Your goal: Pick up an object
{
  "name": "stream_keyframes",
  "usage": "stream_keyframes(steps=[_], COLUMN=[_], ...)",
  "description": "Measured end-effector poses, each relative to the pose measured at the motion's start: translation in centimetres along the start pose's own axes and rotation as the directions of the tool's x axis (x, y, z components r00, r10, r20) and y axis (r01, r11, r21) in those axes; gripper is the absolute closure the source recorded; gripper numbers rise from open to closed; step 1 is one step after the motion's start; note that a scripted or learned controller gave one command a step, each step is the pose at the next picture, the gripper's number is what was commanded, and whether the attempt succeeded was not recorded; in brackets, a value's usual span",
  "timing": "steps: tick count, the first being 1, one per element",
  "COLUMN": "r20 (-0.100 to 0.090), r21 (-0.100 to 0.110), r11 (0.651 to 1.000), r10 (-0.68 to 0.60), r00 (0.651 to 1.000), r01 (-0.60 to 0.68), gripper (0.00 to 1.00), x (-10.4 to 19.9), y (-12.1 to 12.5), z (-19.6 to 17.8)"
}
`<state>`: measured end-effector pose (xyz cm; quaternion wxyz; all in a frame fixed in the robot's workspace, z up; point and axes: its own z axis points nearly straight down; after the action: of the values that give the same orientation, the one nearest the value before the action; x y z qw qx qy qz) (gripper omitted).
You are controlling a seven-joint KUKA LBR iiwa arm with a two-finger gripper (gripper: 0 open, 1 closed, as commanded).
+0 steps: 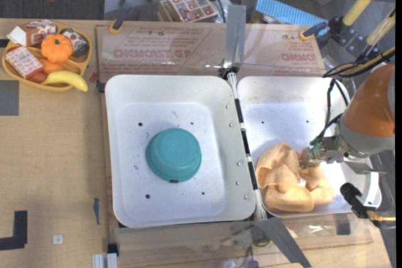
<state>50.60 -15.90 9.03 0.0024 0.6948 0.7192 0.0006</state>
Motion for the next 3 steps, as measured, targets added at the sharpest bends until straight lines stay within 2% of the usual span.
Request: stream_keyframes(steps=[1,2,3], r20=[0.0,0.001,0.0], r21=[0.0,-0.007,-0.006], r11=[1.0,0.995,0.995], r10=[0.0,-0.101,-0.097], r00=[1.0,0.995,0.995], r01=[0.0,0.101,0.097], gripper=[0.0,0.0,1.0], x=[0.0,4.7,4.6], y=[0.0,-2.2,-2.2], z=[0.0,0.1,-0.8])
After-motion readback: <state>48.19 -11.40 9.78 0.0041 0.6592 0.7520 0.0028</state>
